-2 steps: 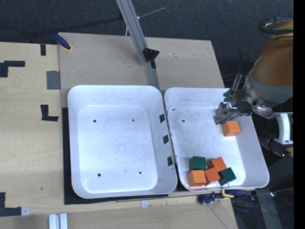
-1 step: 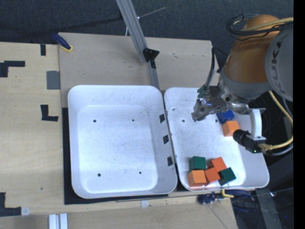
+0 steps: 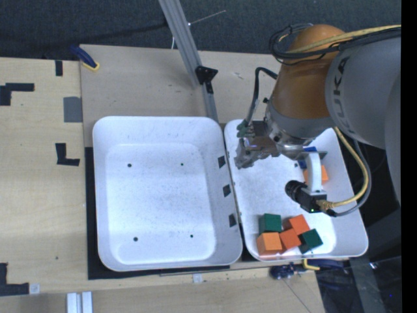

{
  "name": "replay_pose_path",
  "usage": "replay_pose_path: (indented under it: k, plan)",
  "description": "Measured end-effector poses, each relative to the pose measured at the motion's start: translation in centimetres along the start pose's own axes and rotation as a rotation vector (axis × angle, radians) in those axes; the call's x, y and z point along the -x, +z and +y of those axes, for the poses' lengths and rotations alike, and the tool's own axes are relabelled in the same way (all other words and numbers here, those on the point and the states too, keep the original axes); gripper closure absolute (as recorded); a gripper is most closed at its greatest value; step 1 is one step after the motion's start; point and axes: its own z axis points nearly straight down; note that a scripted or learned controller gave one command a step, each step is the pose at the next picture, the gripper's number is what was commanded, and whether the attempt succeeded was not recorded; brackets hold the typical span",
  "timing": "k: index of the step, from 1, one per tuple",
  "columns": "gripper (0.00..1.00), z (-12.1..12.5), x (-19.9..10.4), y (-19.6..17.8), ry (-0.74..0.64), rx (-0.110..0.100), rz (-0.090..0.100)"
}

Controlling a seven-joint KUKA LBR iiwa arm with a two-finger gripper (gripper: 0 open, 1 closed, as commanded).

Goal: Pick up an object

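My gripper (image 3: 246,154) hangs over the upper left part of the right bin (image 3: 260,188), close to the wall between the two bins. Its dark fingers point down, and I see nothing between them. A cluster of blocks lies at the bin's near end: a green block (image 3: 270,223), an orange block (image 3: 269,242), a second orange block (image 3: 298,225) and a dark green block (image 3: 311,239). Another orange piece (image 3: 324,173) and a blue piece (image 3: 313,150) peek out beside the wrist on the right.
The left bin (image 3: 156,188) lies beside the right one. A slanted metal pole (image 3: 186,41) rises behind the bins. The arm's orange band (image 3: 306,64) and grey body fill the upper right. A black cable fitting (image 3: 303,194) hangs over the right bin.
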Motion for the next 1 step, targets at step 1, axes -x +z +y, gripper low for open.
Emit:
replay_pose_path:
  k: [1]
  plan:
    - [1.0,0.73,-5.16,0.06,0.0,0.002,0.0]
